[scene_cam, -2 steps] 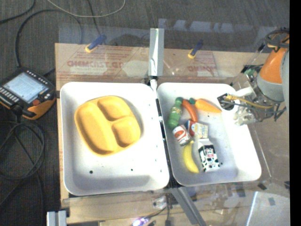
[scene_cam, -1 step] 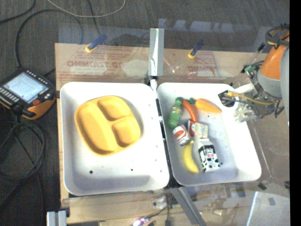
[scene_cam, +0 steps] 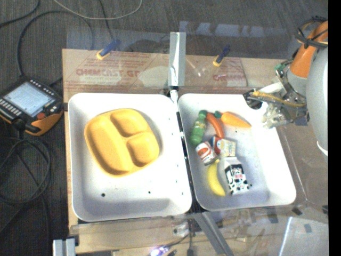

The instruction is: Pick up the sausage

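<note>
The sausage [scene_cam: 213, 124], a short red-orange piece, lies near the back of the right bin [scene_cam: 277, 164]. It rests between a green bottle [scene_cam: 199, 127] and an orange carrot [scene_cam: 235, 120]. My gripper [scene_cam: 267, 109] hangs over the bin's back right corner, to the right of the carrot and clear of the sausage. Nothing shows held in it.
Further forward in the right bin lie a red and white can [scene_cam: 205, 152], a small carton [scene_cam: 227, 146], a banana [scene_cam: 214, 180] and a cow-patterned carton [scene_cam: 236, 178]. The left bin [scene_cam: 80, 196] holds a yellow divided tray [scene_cam: 123, 141]. A teach pendant [scene_cam: 29, 104] sits at far left.
</note>
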Robot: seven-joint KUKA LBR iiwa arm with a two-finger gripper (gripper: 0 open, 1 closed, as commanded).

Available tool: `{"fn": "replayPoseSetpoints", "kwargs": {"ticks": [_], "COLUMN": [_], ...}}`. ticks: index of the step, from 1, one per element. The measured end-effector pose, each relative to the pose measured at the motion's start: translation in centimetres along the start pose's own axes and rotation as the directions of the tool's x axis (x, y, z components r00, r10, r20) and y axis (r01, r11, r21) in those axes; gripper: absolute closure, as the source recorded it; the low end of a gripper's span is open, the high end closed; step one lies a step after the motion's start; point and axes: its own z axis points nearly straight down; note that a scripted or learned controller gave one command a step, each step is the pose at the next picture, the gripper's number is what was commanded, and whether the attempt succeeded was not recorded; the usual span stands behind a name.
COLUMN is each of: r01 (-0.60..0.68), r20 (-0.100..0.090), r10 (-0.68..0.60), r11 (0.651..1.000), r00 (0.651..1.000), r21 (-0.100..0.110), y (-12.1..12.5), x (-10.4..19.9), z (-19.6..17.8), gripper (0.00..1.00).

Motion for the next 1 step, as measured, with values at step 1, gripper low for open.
{"fn": "replayPoseSetpoints", "kwargs": {"ticks": [1], "r01": [0.028], "r20": [0.001], "r10": [-0.028], "r11": [1.0], "r00": [1.0], "r21": [-0.004], "y": [0.21], "x": [0.95], "z": [0.37], "gripper": [1.0]}}
